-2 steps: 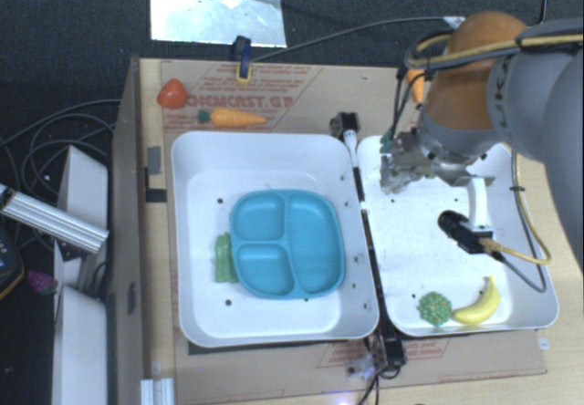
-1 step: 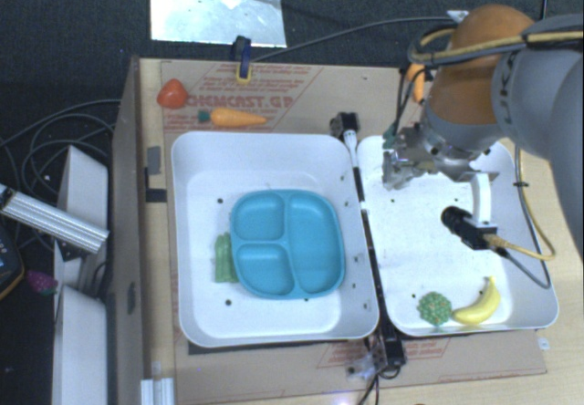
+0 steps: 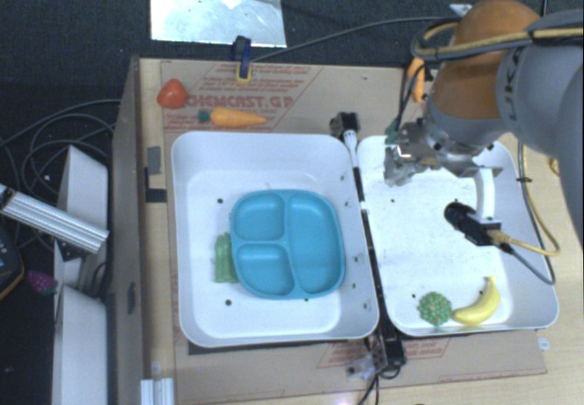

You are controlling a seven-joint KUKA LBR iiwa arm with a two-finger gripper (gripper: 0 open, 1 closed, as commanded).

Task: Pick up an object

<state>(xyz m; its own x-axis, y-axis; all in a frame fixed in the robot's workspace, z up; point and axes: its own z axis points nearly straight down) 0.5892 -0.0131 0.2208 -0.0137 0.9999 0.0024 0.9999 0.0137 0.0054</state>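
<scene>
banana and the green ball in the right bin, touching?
Cannot tell. The camera view shows the banana right beside the green ball, with no plain gap or contact.

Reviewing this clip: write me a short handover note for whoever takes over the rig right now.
Gripper: over the upper left corner of the right bin; I cannot tell how it stands, and nothing shows held in it.
Things: banana and green bumpy ball lie side by side at the right bin's near edge. Blue divided plate sits in the left bin with a green piece along its left side. Carrot and tomato lie on the board behind the bins.
Done: no pick visible.
Left: grasp and lift an object.
</scene>
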